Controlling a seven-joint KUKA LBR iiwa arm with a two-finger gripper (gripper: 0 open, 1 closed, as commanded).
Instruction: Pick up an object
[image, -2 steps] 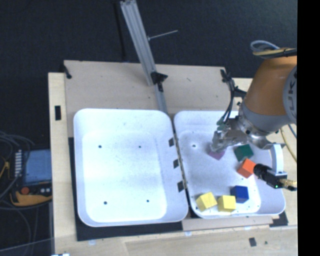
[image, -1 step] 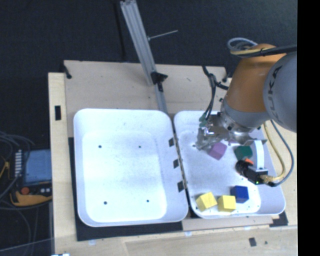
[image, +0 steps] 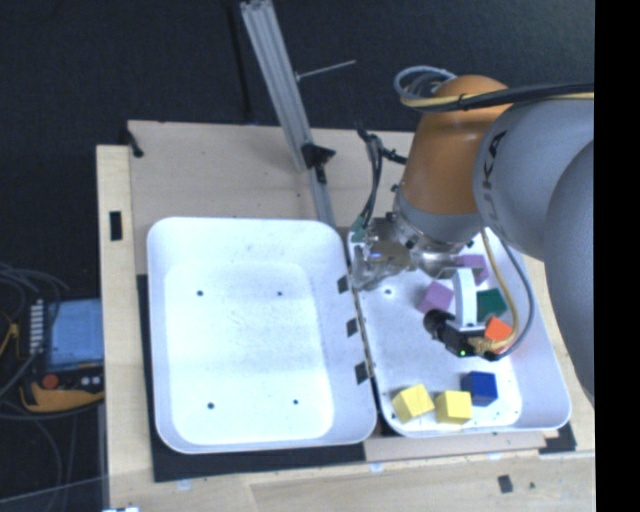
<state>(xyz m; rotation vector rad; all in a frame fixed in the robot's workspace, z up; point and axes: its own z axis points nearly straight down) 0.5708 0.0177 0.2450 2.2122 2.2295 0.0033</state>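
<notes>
No block can be seen in the pincer (image: 373, 258), and whether it is clenched or released cannot be told from this angle. The nearest block is a purple block (image: 437, 296), lying on the floor of the right bin (image: 404, 352), just to the camera's right of the pincer and a little nearer the front edge. A paler purple block (image: 471, 266) lies further to the right, about level with the pincer and partly under the arm (image: 520, 150). Beyond the purple block, still further from the pincer, are a green block (image: 490, 302) and, just in front of it, an orange block (image: 497, 328).

Well apart from the pincer, toward the front of the same bin, a blue cube (image: 481, 386) sits near a yellow cube (image: 454, 405), and a second yellow cube (image: 412, 402) lies just beside that one, on the side closer to the pincer's line.

The pincer itself hangs over the right bin's left wall, near its back corner. On the other side of the pincer is the left bin (image: 240, 330). Both bins rest on the pale worktop (image: 220, 170), and a slanted metal rail (image: 285, 95) rises behind the pincer.
</notes>
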